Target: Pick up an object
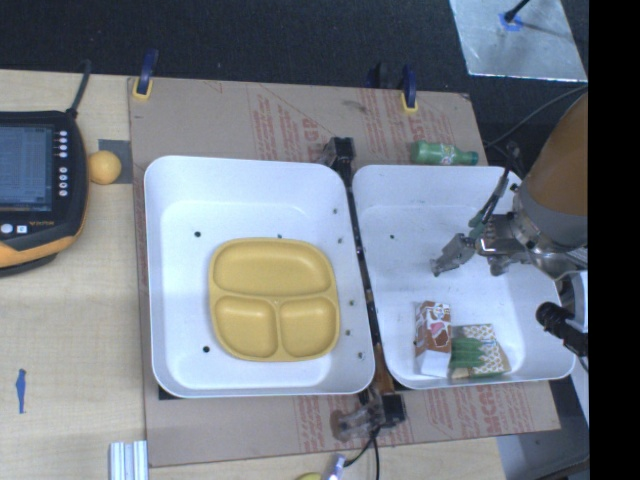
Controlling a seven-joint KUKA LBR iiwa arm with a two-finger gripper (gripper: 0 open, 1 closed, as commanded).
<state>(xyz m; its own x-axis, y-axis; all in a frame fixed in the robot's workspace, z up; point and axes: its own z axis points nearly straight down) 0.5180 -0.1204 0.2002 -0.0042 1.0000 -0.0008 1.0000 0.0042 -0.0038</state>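
Camera view: claw [452,256] spread open, nothing between fingers, hovering over right bin [400,228]. Below it, two packets on bin floor: brown [433,330] and green [474,352], touching, near front edge. Left bin [170,268]: yellow divided tray [272,298].

Wooden bench [60,368], dark carpeted floor [250,18]

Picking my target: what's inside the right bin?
Right bin holds two packets near its front: a brown one and a green one, touching. The tool hovers over it.
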